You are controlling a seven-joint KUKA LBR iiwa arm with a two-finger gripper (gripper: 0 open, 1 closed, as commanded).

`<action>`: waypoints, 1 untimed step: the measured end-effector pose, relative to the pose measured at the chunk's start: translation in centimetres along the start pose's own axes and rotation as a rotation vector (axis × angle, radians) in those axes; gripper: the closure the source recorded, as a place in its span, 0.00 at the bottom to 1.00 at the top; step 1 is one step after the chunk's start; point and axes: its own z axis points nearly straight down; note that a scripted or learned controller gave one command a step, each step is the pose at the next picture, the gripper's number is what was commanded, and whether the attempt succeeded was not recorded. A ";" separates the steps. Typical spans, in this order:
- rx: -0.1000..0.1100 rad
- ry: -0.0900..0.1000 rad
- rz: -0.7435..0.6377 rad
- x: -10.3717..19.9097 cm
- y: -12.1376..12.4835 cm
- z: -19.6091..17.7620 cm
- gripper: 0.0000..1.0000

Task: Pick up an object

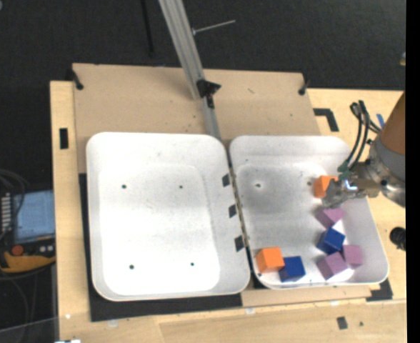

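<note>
Orange block (pixel 322 186) sits in the right bin (pixel 281 156), upper right part, touching my claw (pixel 346 186) | I can't tell how the claw stands | more blocks along the bin's near edge: orange cube (pixel 270 259), blue cube (pixel 293 269), purple cubes (pixel 332 264)

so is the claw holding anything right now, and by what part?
Cannot be told. The claw sits in the right bin next to a small orange block, but the view is too small and blurred to show a grip.
</note>
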 end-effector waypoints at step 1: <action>0.005 0.002 -0.002 4.3 2.9 0.9 1.00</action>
